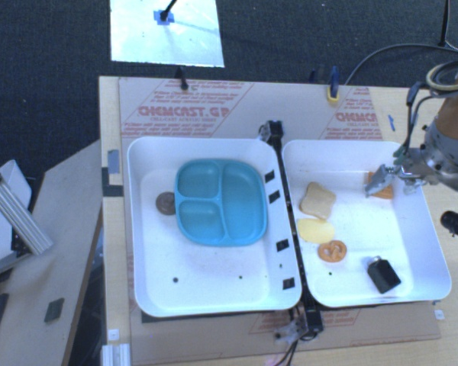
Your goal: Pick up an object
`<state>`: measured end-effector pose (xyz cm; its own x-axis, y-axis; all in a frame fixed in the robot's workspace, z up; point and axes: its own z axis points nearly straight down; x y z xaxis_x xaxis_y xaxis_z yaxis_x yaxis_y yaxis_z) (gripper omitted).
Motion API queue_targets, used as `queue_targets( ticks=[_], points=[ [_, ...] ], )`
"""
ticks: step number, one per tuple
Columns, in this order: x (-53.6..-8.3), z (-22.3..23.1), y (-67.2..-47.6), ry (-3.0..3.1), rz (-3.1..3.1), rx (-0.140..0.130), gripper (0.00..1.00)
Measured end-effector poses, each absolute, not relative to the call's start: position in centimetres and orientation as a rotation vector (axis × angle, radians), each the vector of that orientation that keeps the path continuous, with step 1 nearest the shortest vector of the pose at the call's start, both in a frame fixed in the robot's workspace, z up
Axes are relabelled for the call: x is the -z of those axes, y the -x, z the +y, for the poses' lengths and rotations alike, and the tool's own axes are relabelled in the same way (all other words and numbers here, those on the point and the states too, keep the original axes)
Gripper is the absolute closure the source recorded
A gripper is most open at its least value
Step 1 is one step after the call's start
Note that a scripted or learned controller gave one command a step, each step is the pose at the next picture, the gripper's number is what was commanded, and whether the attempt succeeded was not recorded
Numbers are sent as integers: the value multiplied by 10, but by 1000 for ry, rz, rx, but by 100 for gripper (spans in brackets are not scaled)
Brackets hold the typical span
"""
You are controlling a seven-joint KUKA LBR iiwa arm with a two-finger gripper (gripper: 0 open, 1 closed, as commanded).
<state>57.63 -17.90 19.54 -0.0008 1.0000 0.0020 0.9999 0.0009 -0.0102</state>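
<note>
In the right bin lie a slice of toast, a pale yellow piece, an orange pretzel and a black block. My gripper hangs over the bin's far right part, reaching in from the right. An orange piece lies right under its fingertips, partly hidden by them. I cannot tell whether it is gripped.
The left bin holds a blue divided plate and a small brown round thing beside it. A black divider strip runs between the bins. Cables arc above the right bin's far side.
</note>
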Motion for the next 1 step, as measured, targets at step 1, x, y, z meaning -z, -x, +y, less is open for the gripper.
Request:
queue_targets(
  ticks=[1],
  points=[
    [-202,-179,-579,2218,-2227,1,0]
  ],
)
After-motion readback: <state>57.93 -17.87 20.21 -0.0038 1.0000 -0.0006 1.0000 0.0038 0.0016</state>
